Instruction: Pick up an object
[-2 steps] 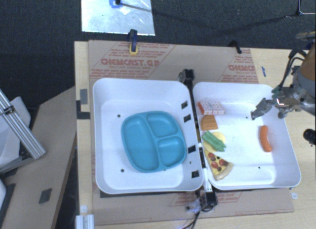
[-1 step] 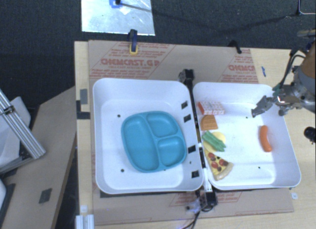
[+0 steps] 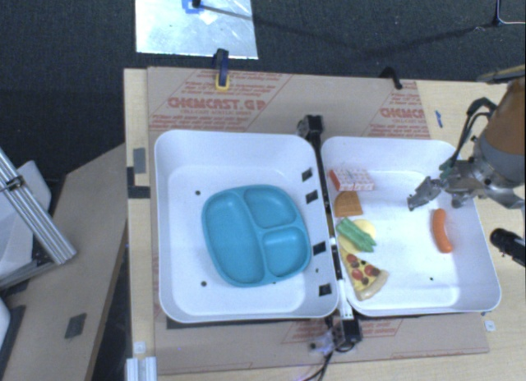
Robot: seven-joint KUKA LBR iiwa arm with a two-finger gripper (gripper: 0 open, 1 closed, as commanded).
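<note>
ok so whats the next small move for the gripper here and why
Probably drop toward the sausage. The gripper sits over the right bin with nothing between its fingers, and the sausage lies alone just to its lower right in this view, apart from the pizza, beans and other toy food crowded along the bin's left wall.

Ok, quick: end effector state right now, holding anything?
End effector: over the right bin, nothing seen between its tips; open or closed cannot be told.

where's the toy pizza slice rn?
The pizza slice lies in the right bin, front-left corner beside the divider, just below the green toy.
</note>
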